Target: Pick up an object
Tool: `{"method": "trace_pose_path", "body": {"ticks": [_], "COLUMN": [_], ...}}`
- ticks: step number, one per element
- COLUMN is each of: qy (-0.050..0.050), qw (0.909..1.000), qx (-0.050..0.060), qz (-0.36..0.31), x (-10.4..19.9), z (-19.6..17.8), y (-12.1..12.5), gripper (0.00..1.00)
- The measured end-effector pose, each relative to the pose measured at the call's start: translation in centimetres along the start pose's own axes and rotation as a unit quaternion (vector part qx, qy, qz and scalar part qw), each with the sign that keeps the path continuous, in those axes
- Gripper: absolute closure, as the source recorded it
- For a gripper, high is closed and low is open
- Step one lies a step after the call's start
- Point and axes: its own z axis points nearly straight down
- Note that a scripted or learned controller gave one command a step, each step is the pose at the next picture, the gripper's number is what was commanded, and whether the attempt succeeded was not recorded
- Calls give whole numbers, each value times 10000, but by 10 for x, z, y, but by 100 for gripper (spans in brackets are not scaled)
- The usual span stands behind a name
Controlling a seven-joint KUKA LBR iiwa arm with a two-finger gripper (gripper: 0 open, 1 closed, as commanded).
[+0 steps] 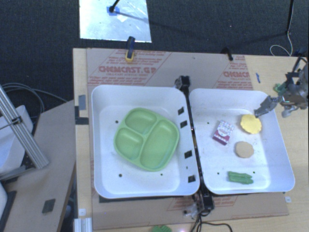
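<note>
Pick not yet made, by look of it: nothing between fingers, all objects lying loose in right bin (285,173)

Gripper (268,105) at bin's far right edge, fingers spread, nothing in them, tip just beside yellow piece (251,123)

Yellow piece likeliest target; roundish, no clear long axis

Also there: red-white packet (222,132) tilted, tan round (244,150), green strip (240,178) lying left-right along near wall

Left bin (104,178) holds green divided plate (146,138)

Left to do: descend, close, lift
</note>
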Motion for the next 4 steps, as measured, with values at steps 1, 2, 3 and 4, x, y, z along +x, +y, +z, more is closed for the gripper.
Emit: {"method": "trace_pose_path", "body": {"ticks": [1,2,3,4], "qy": [25,22,1,1], "qw": [10000,10000,10000,10000], "qx": [45,25,5,-6], "qz": [5,-24,13,11], "x": [39,92,78,78], "z": [66,86,184,171], "y": [-48,-75,-75,-73], "gripper": [0,0,0,100]}}
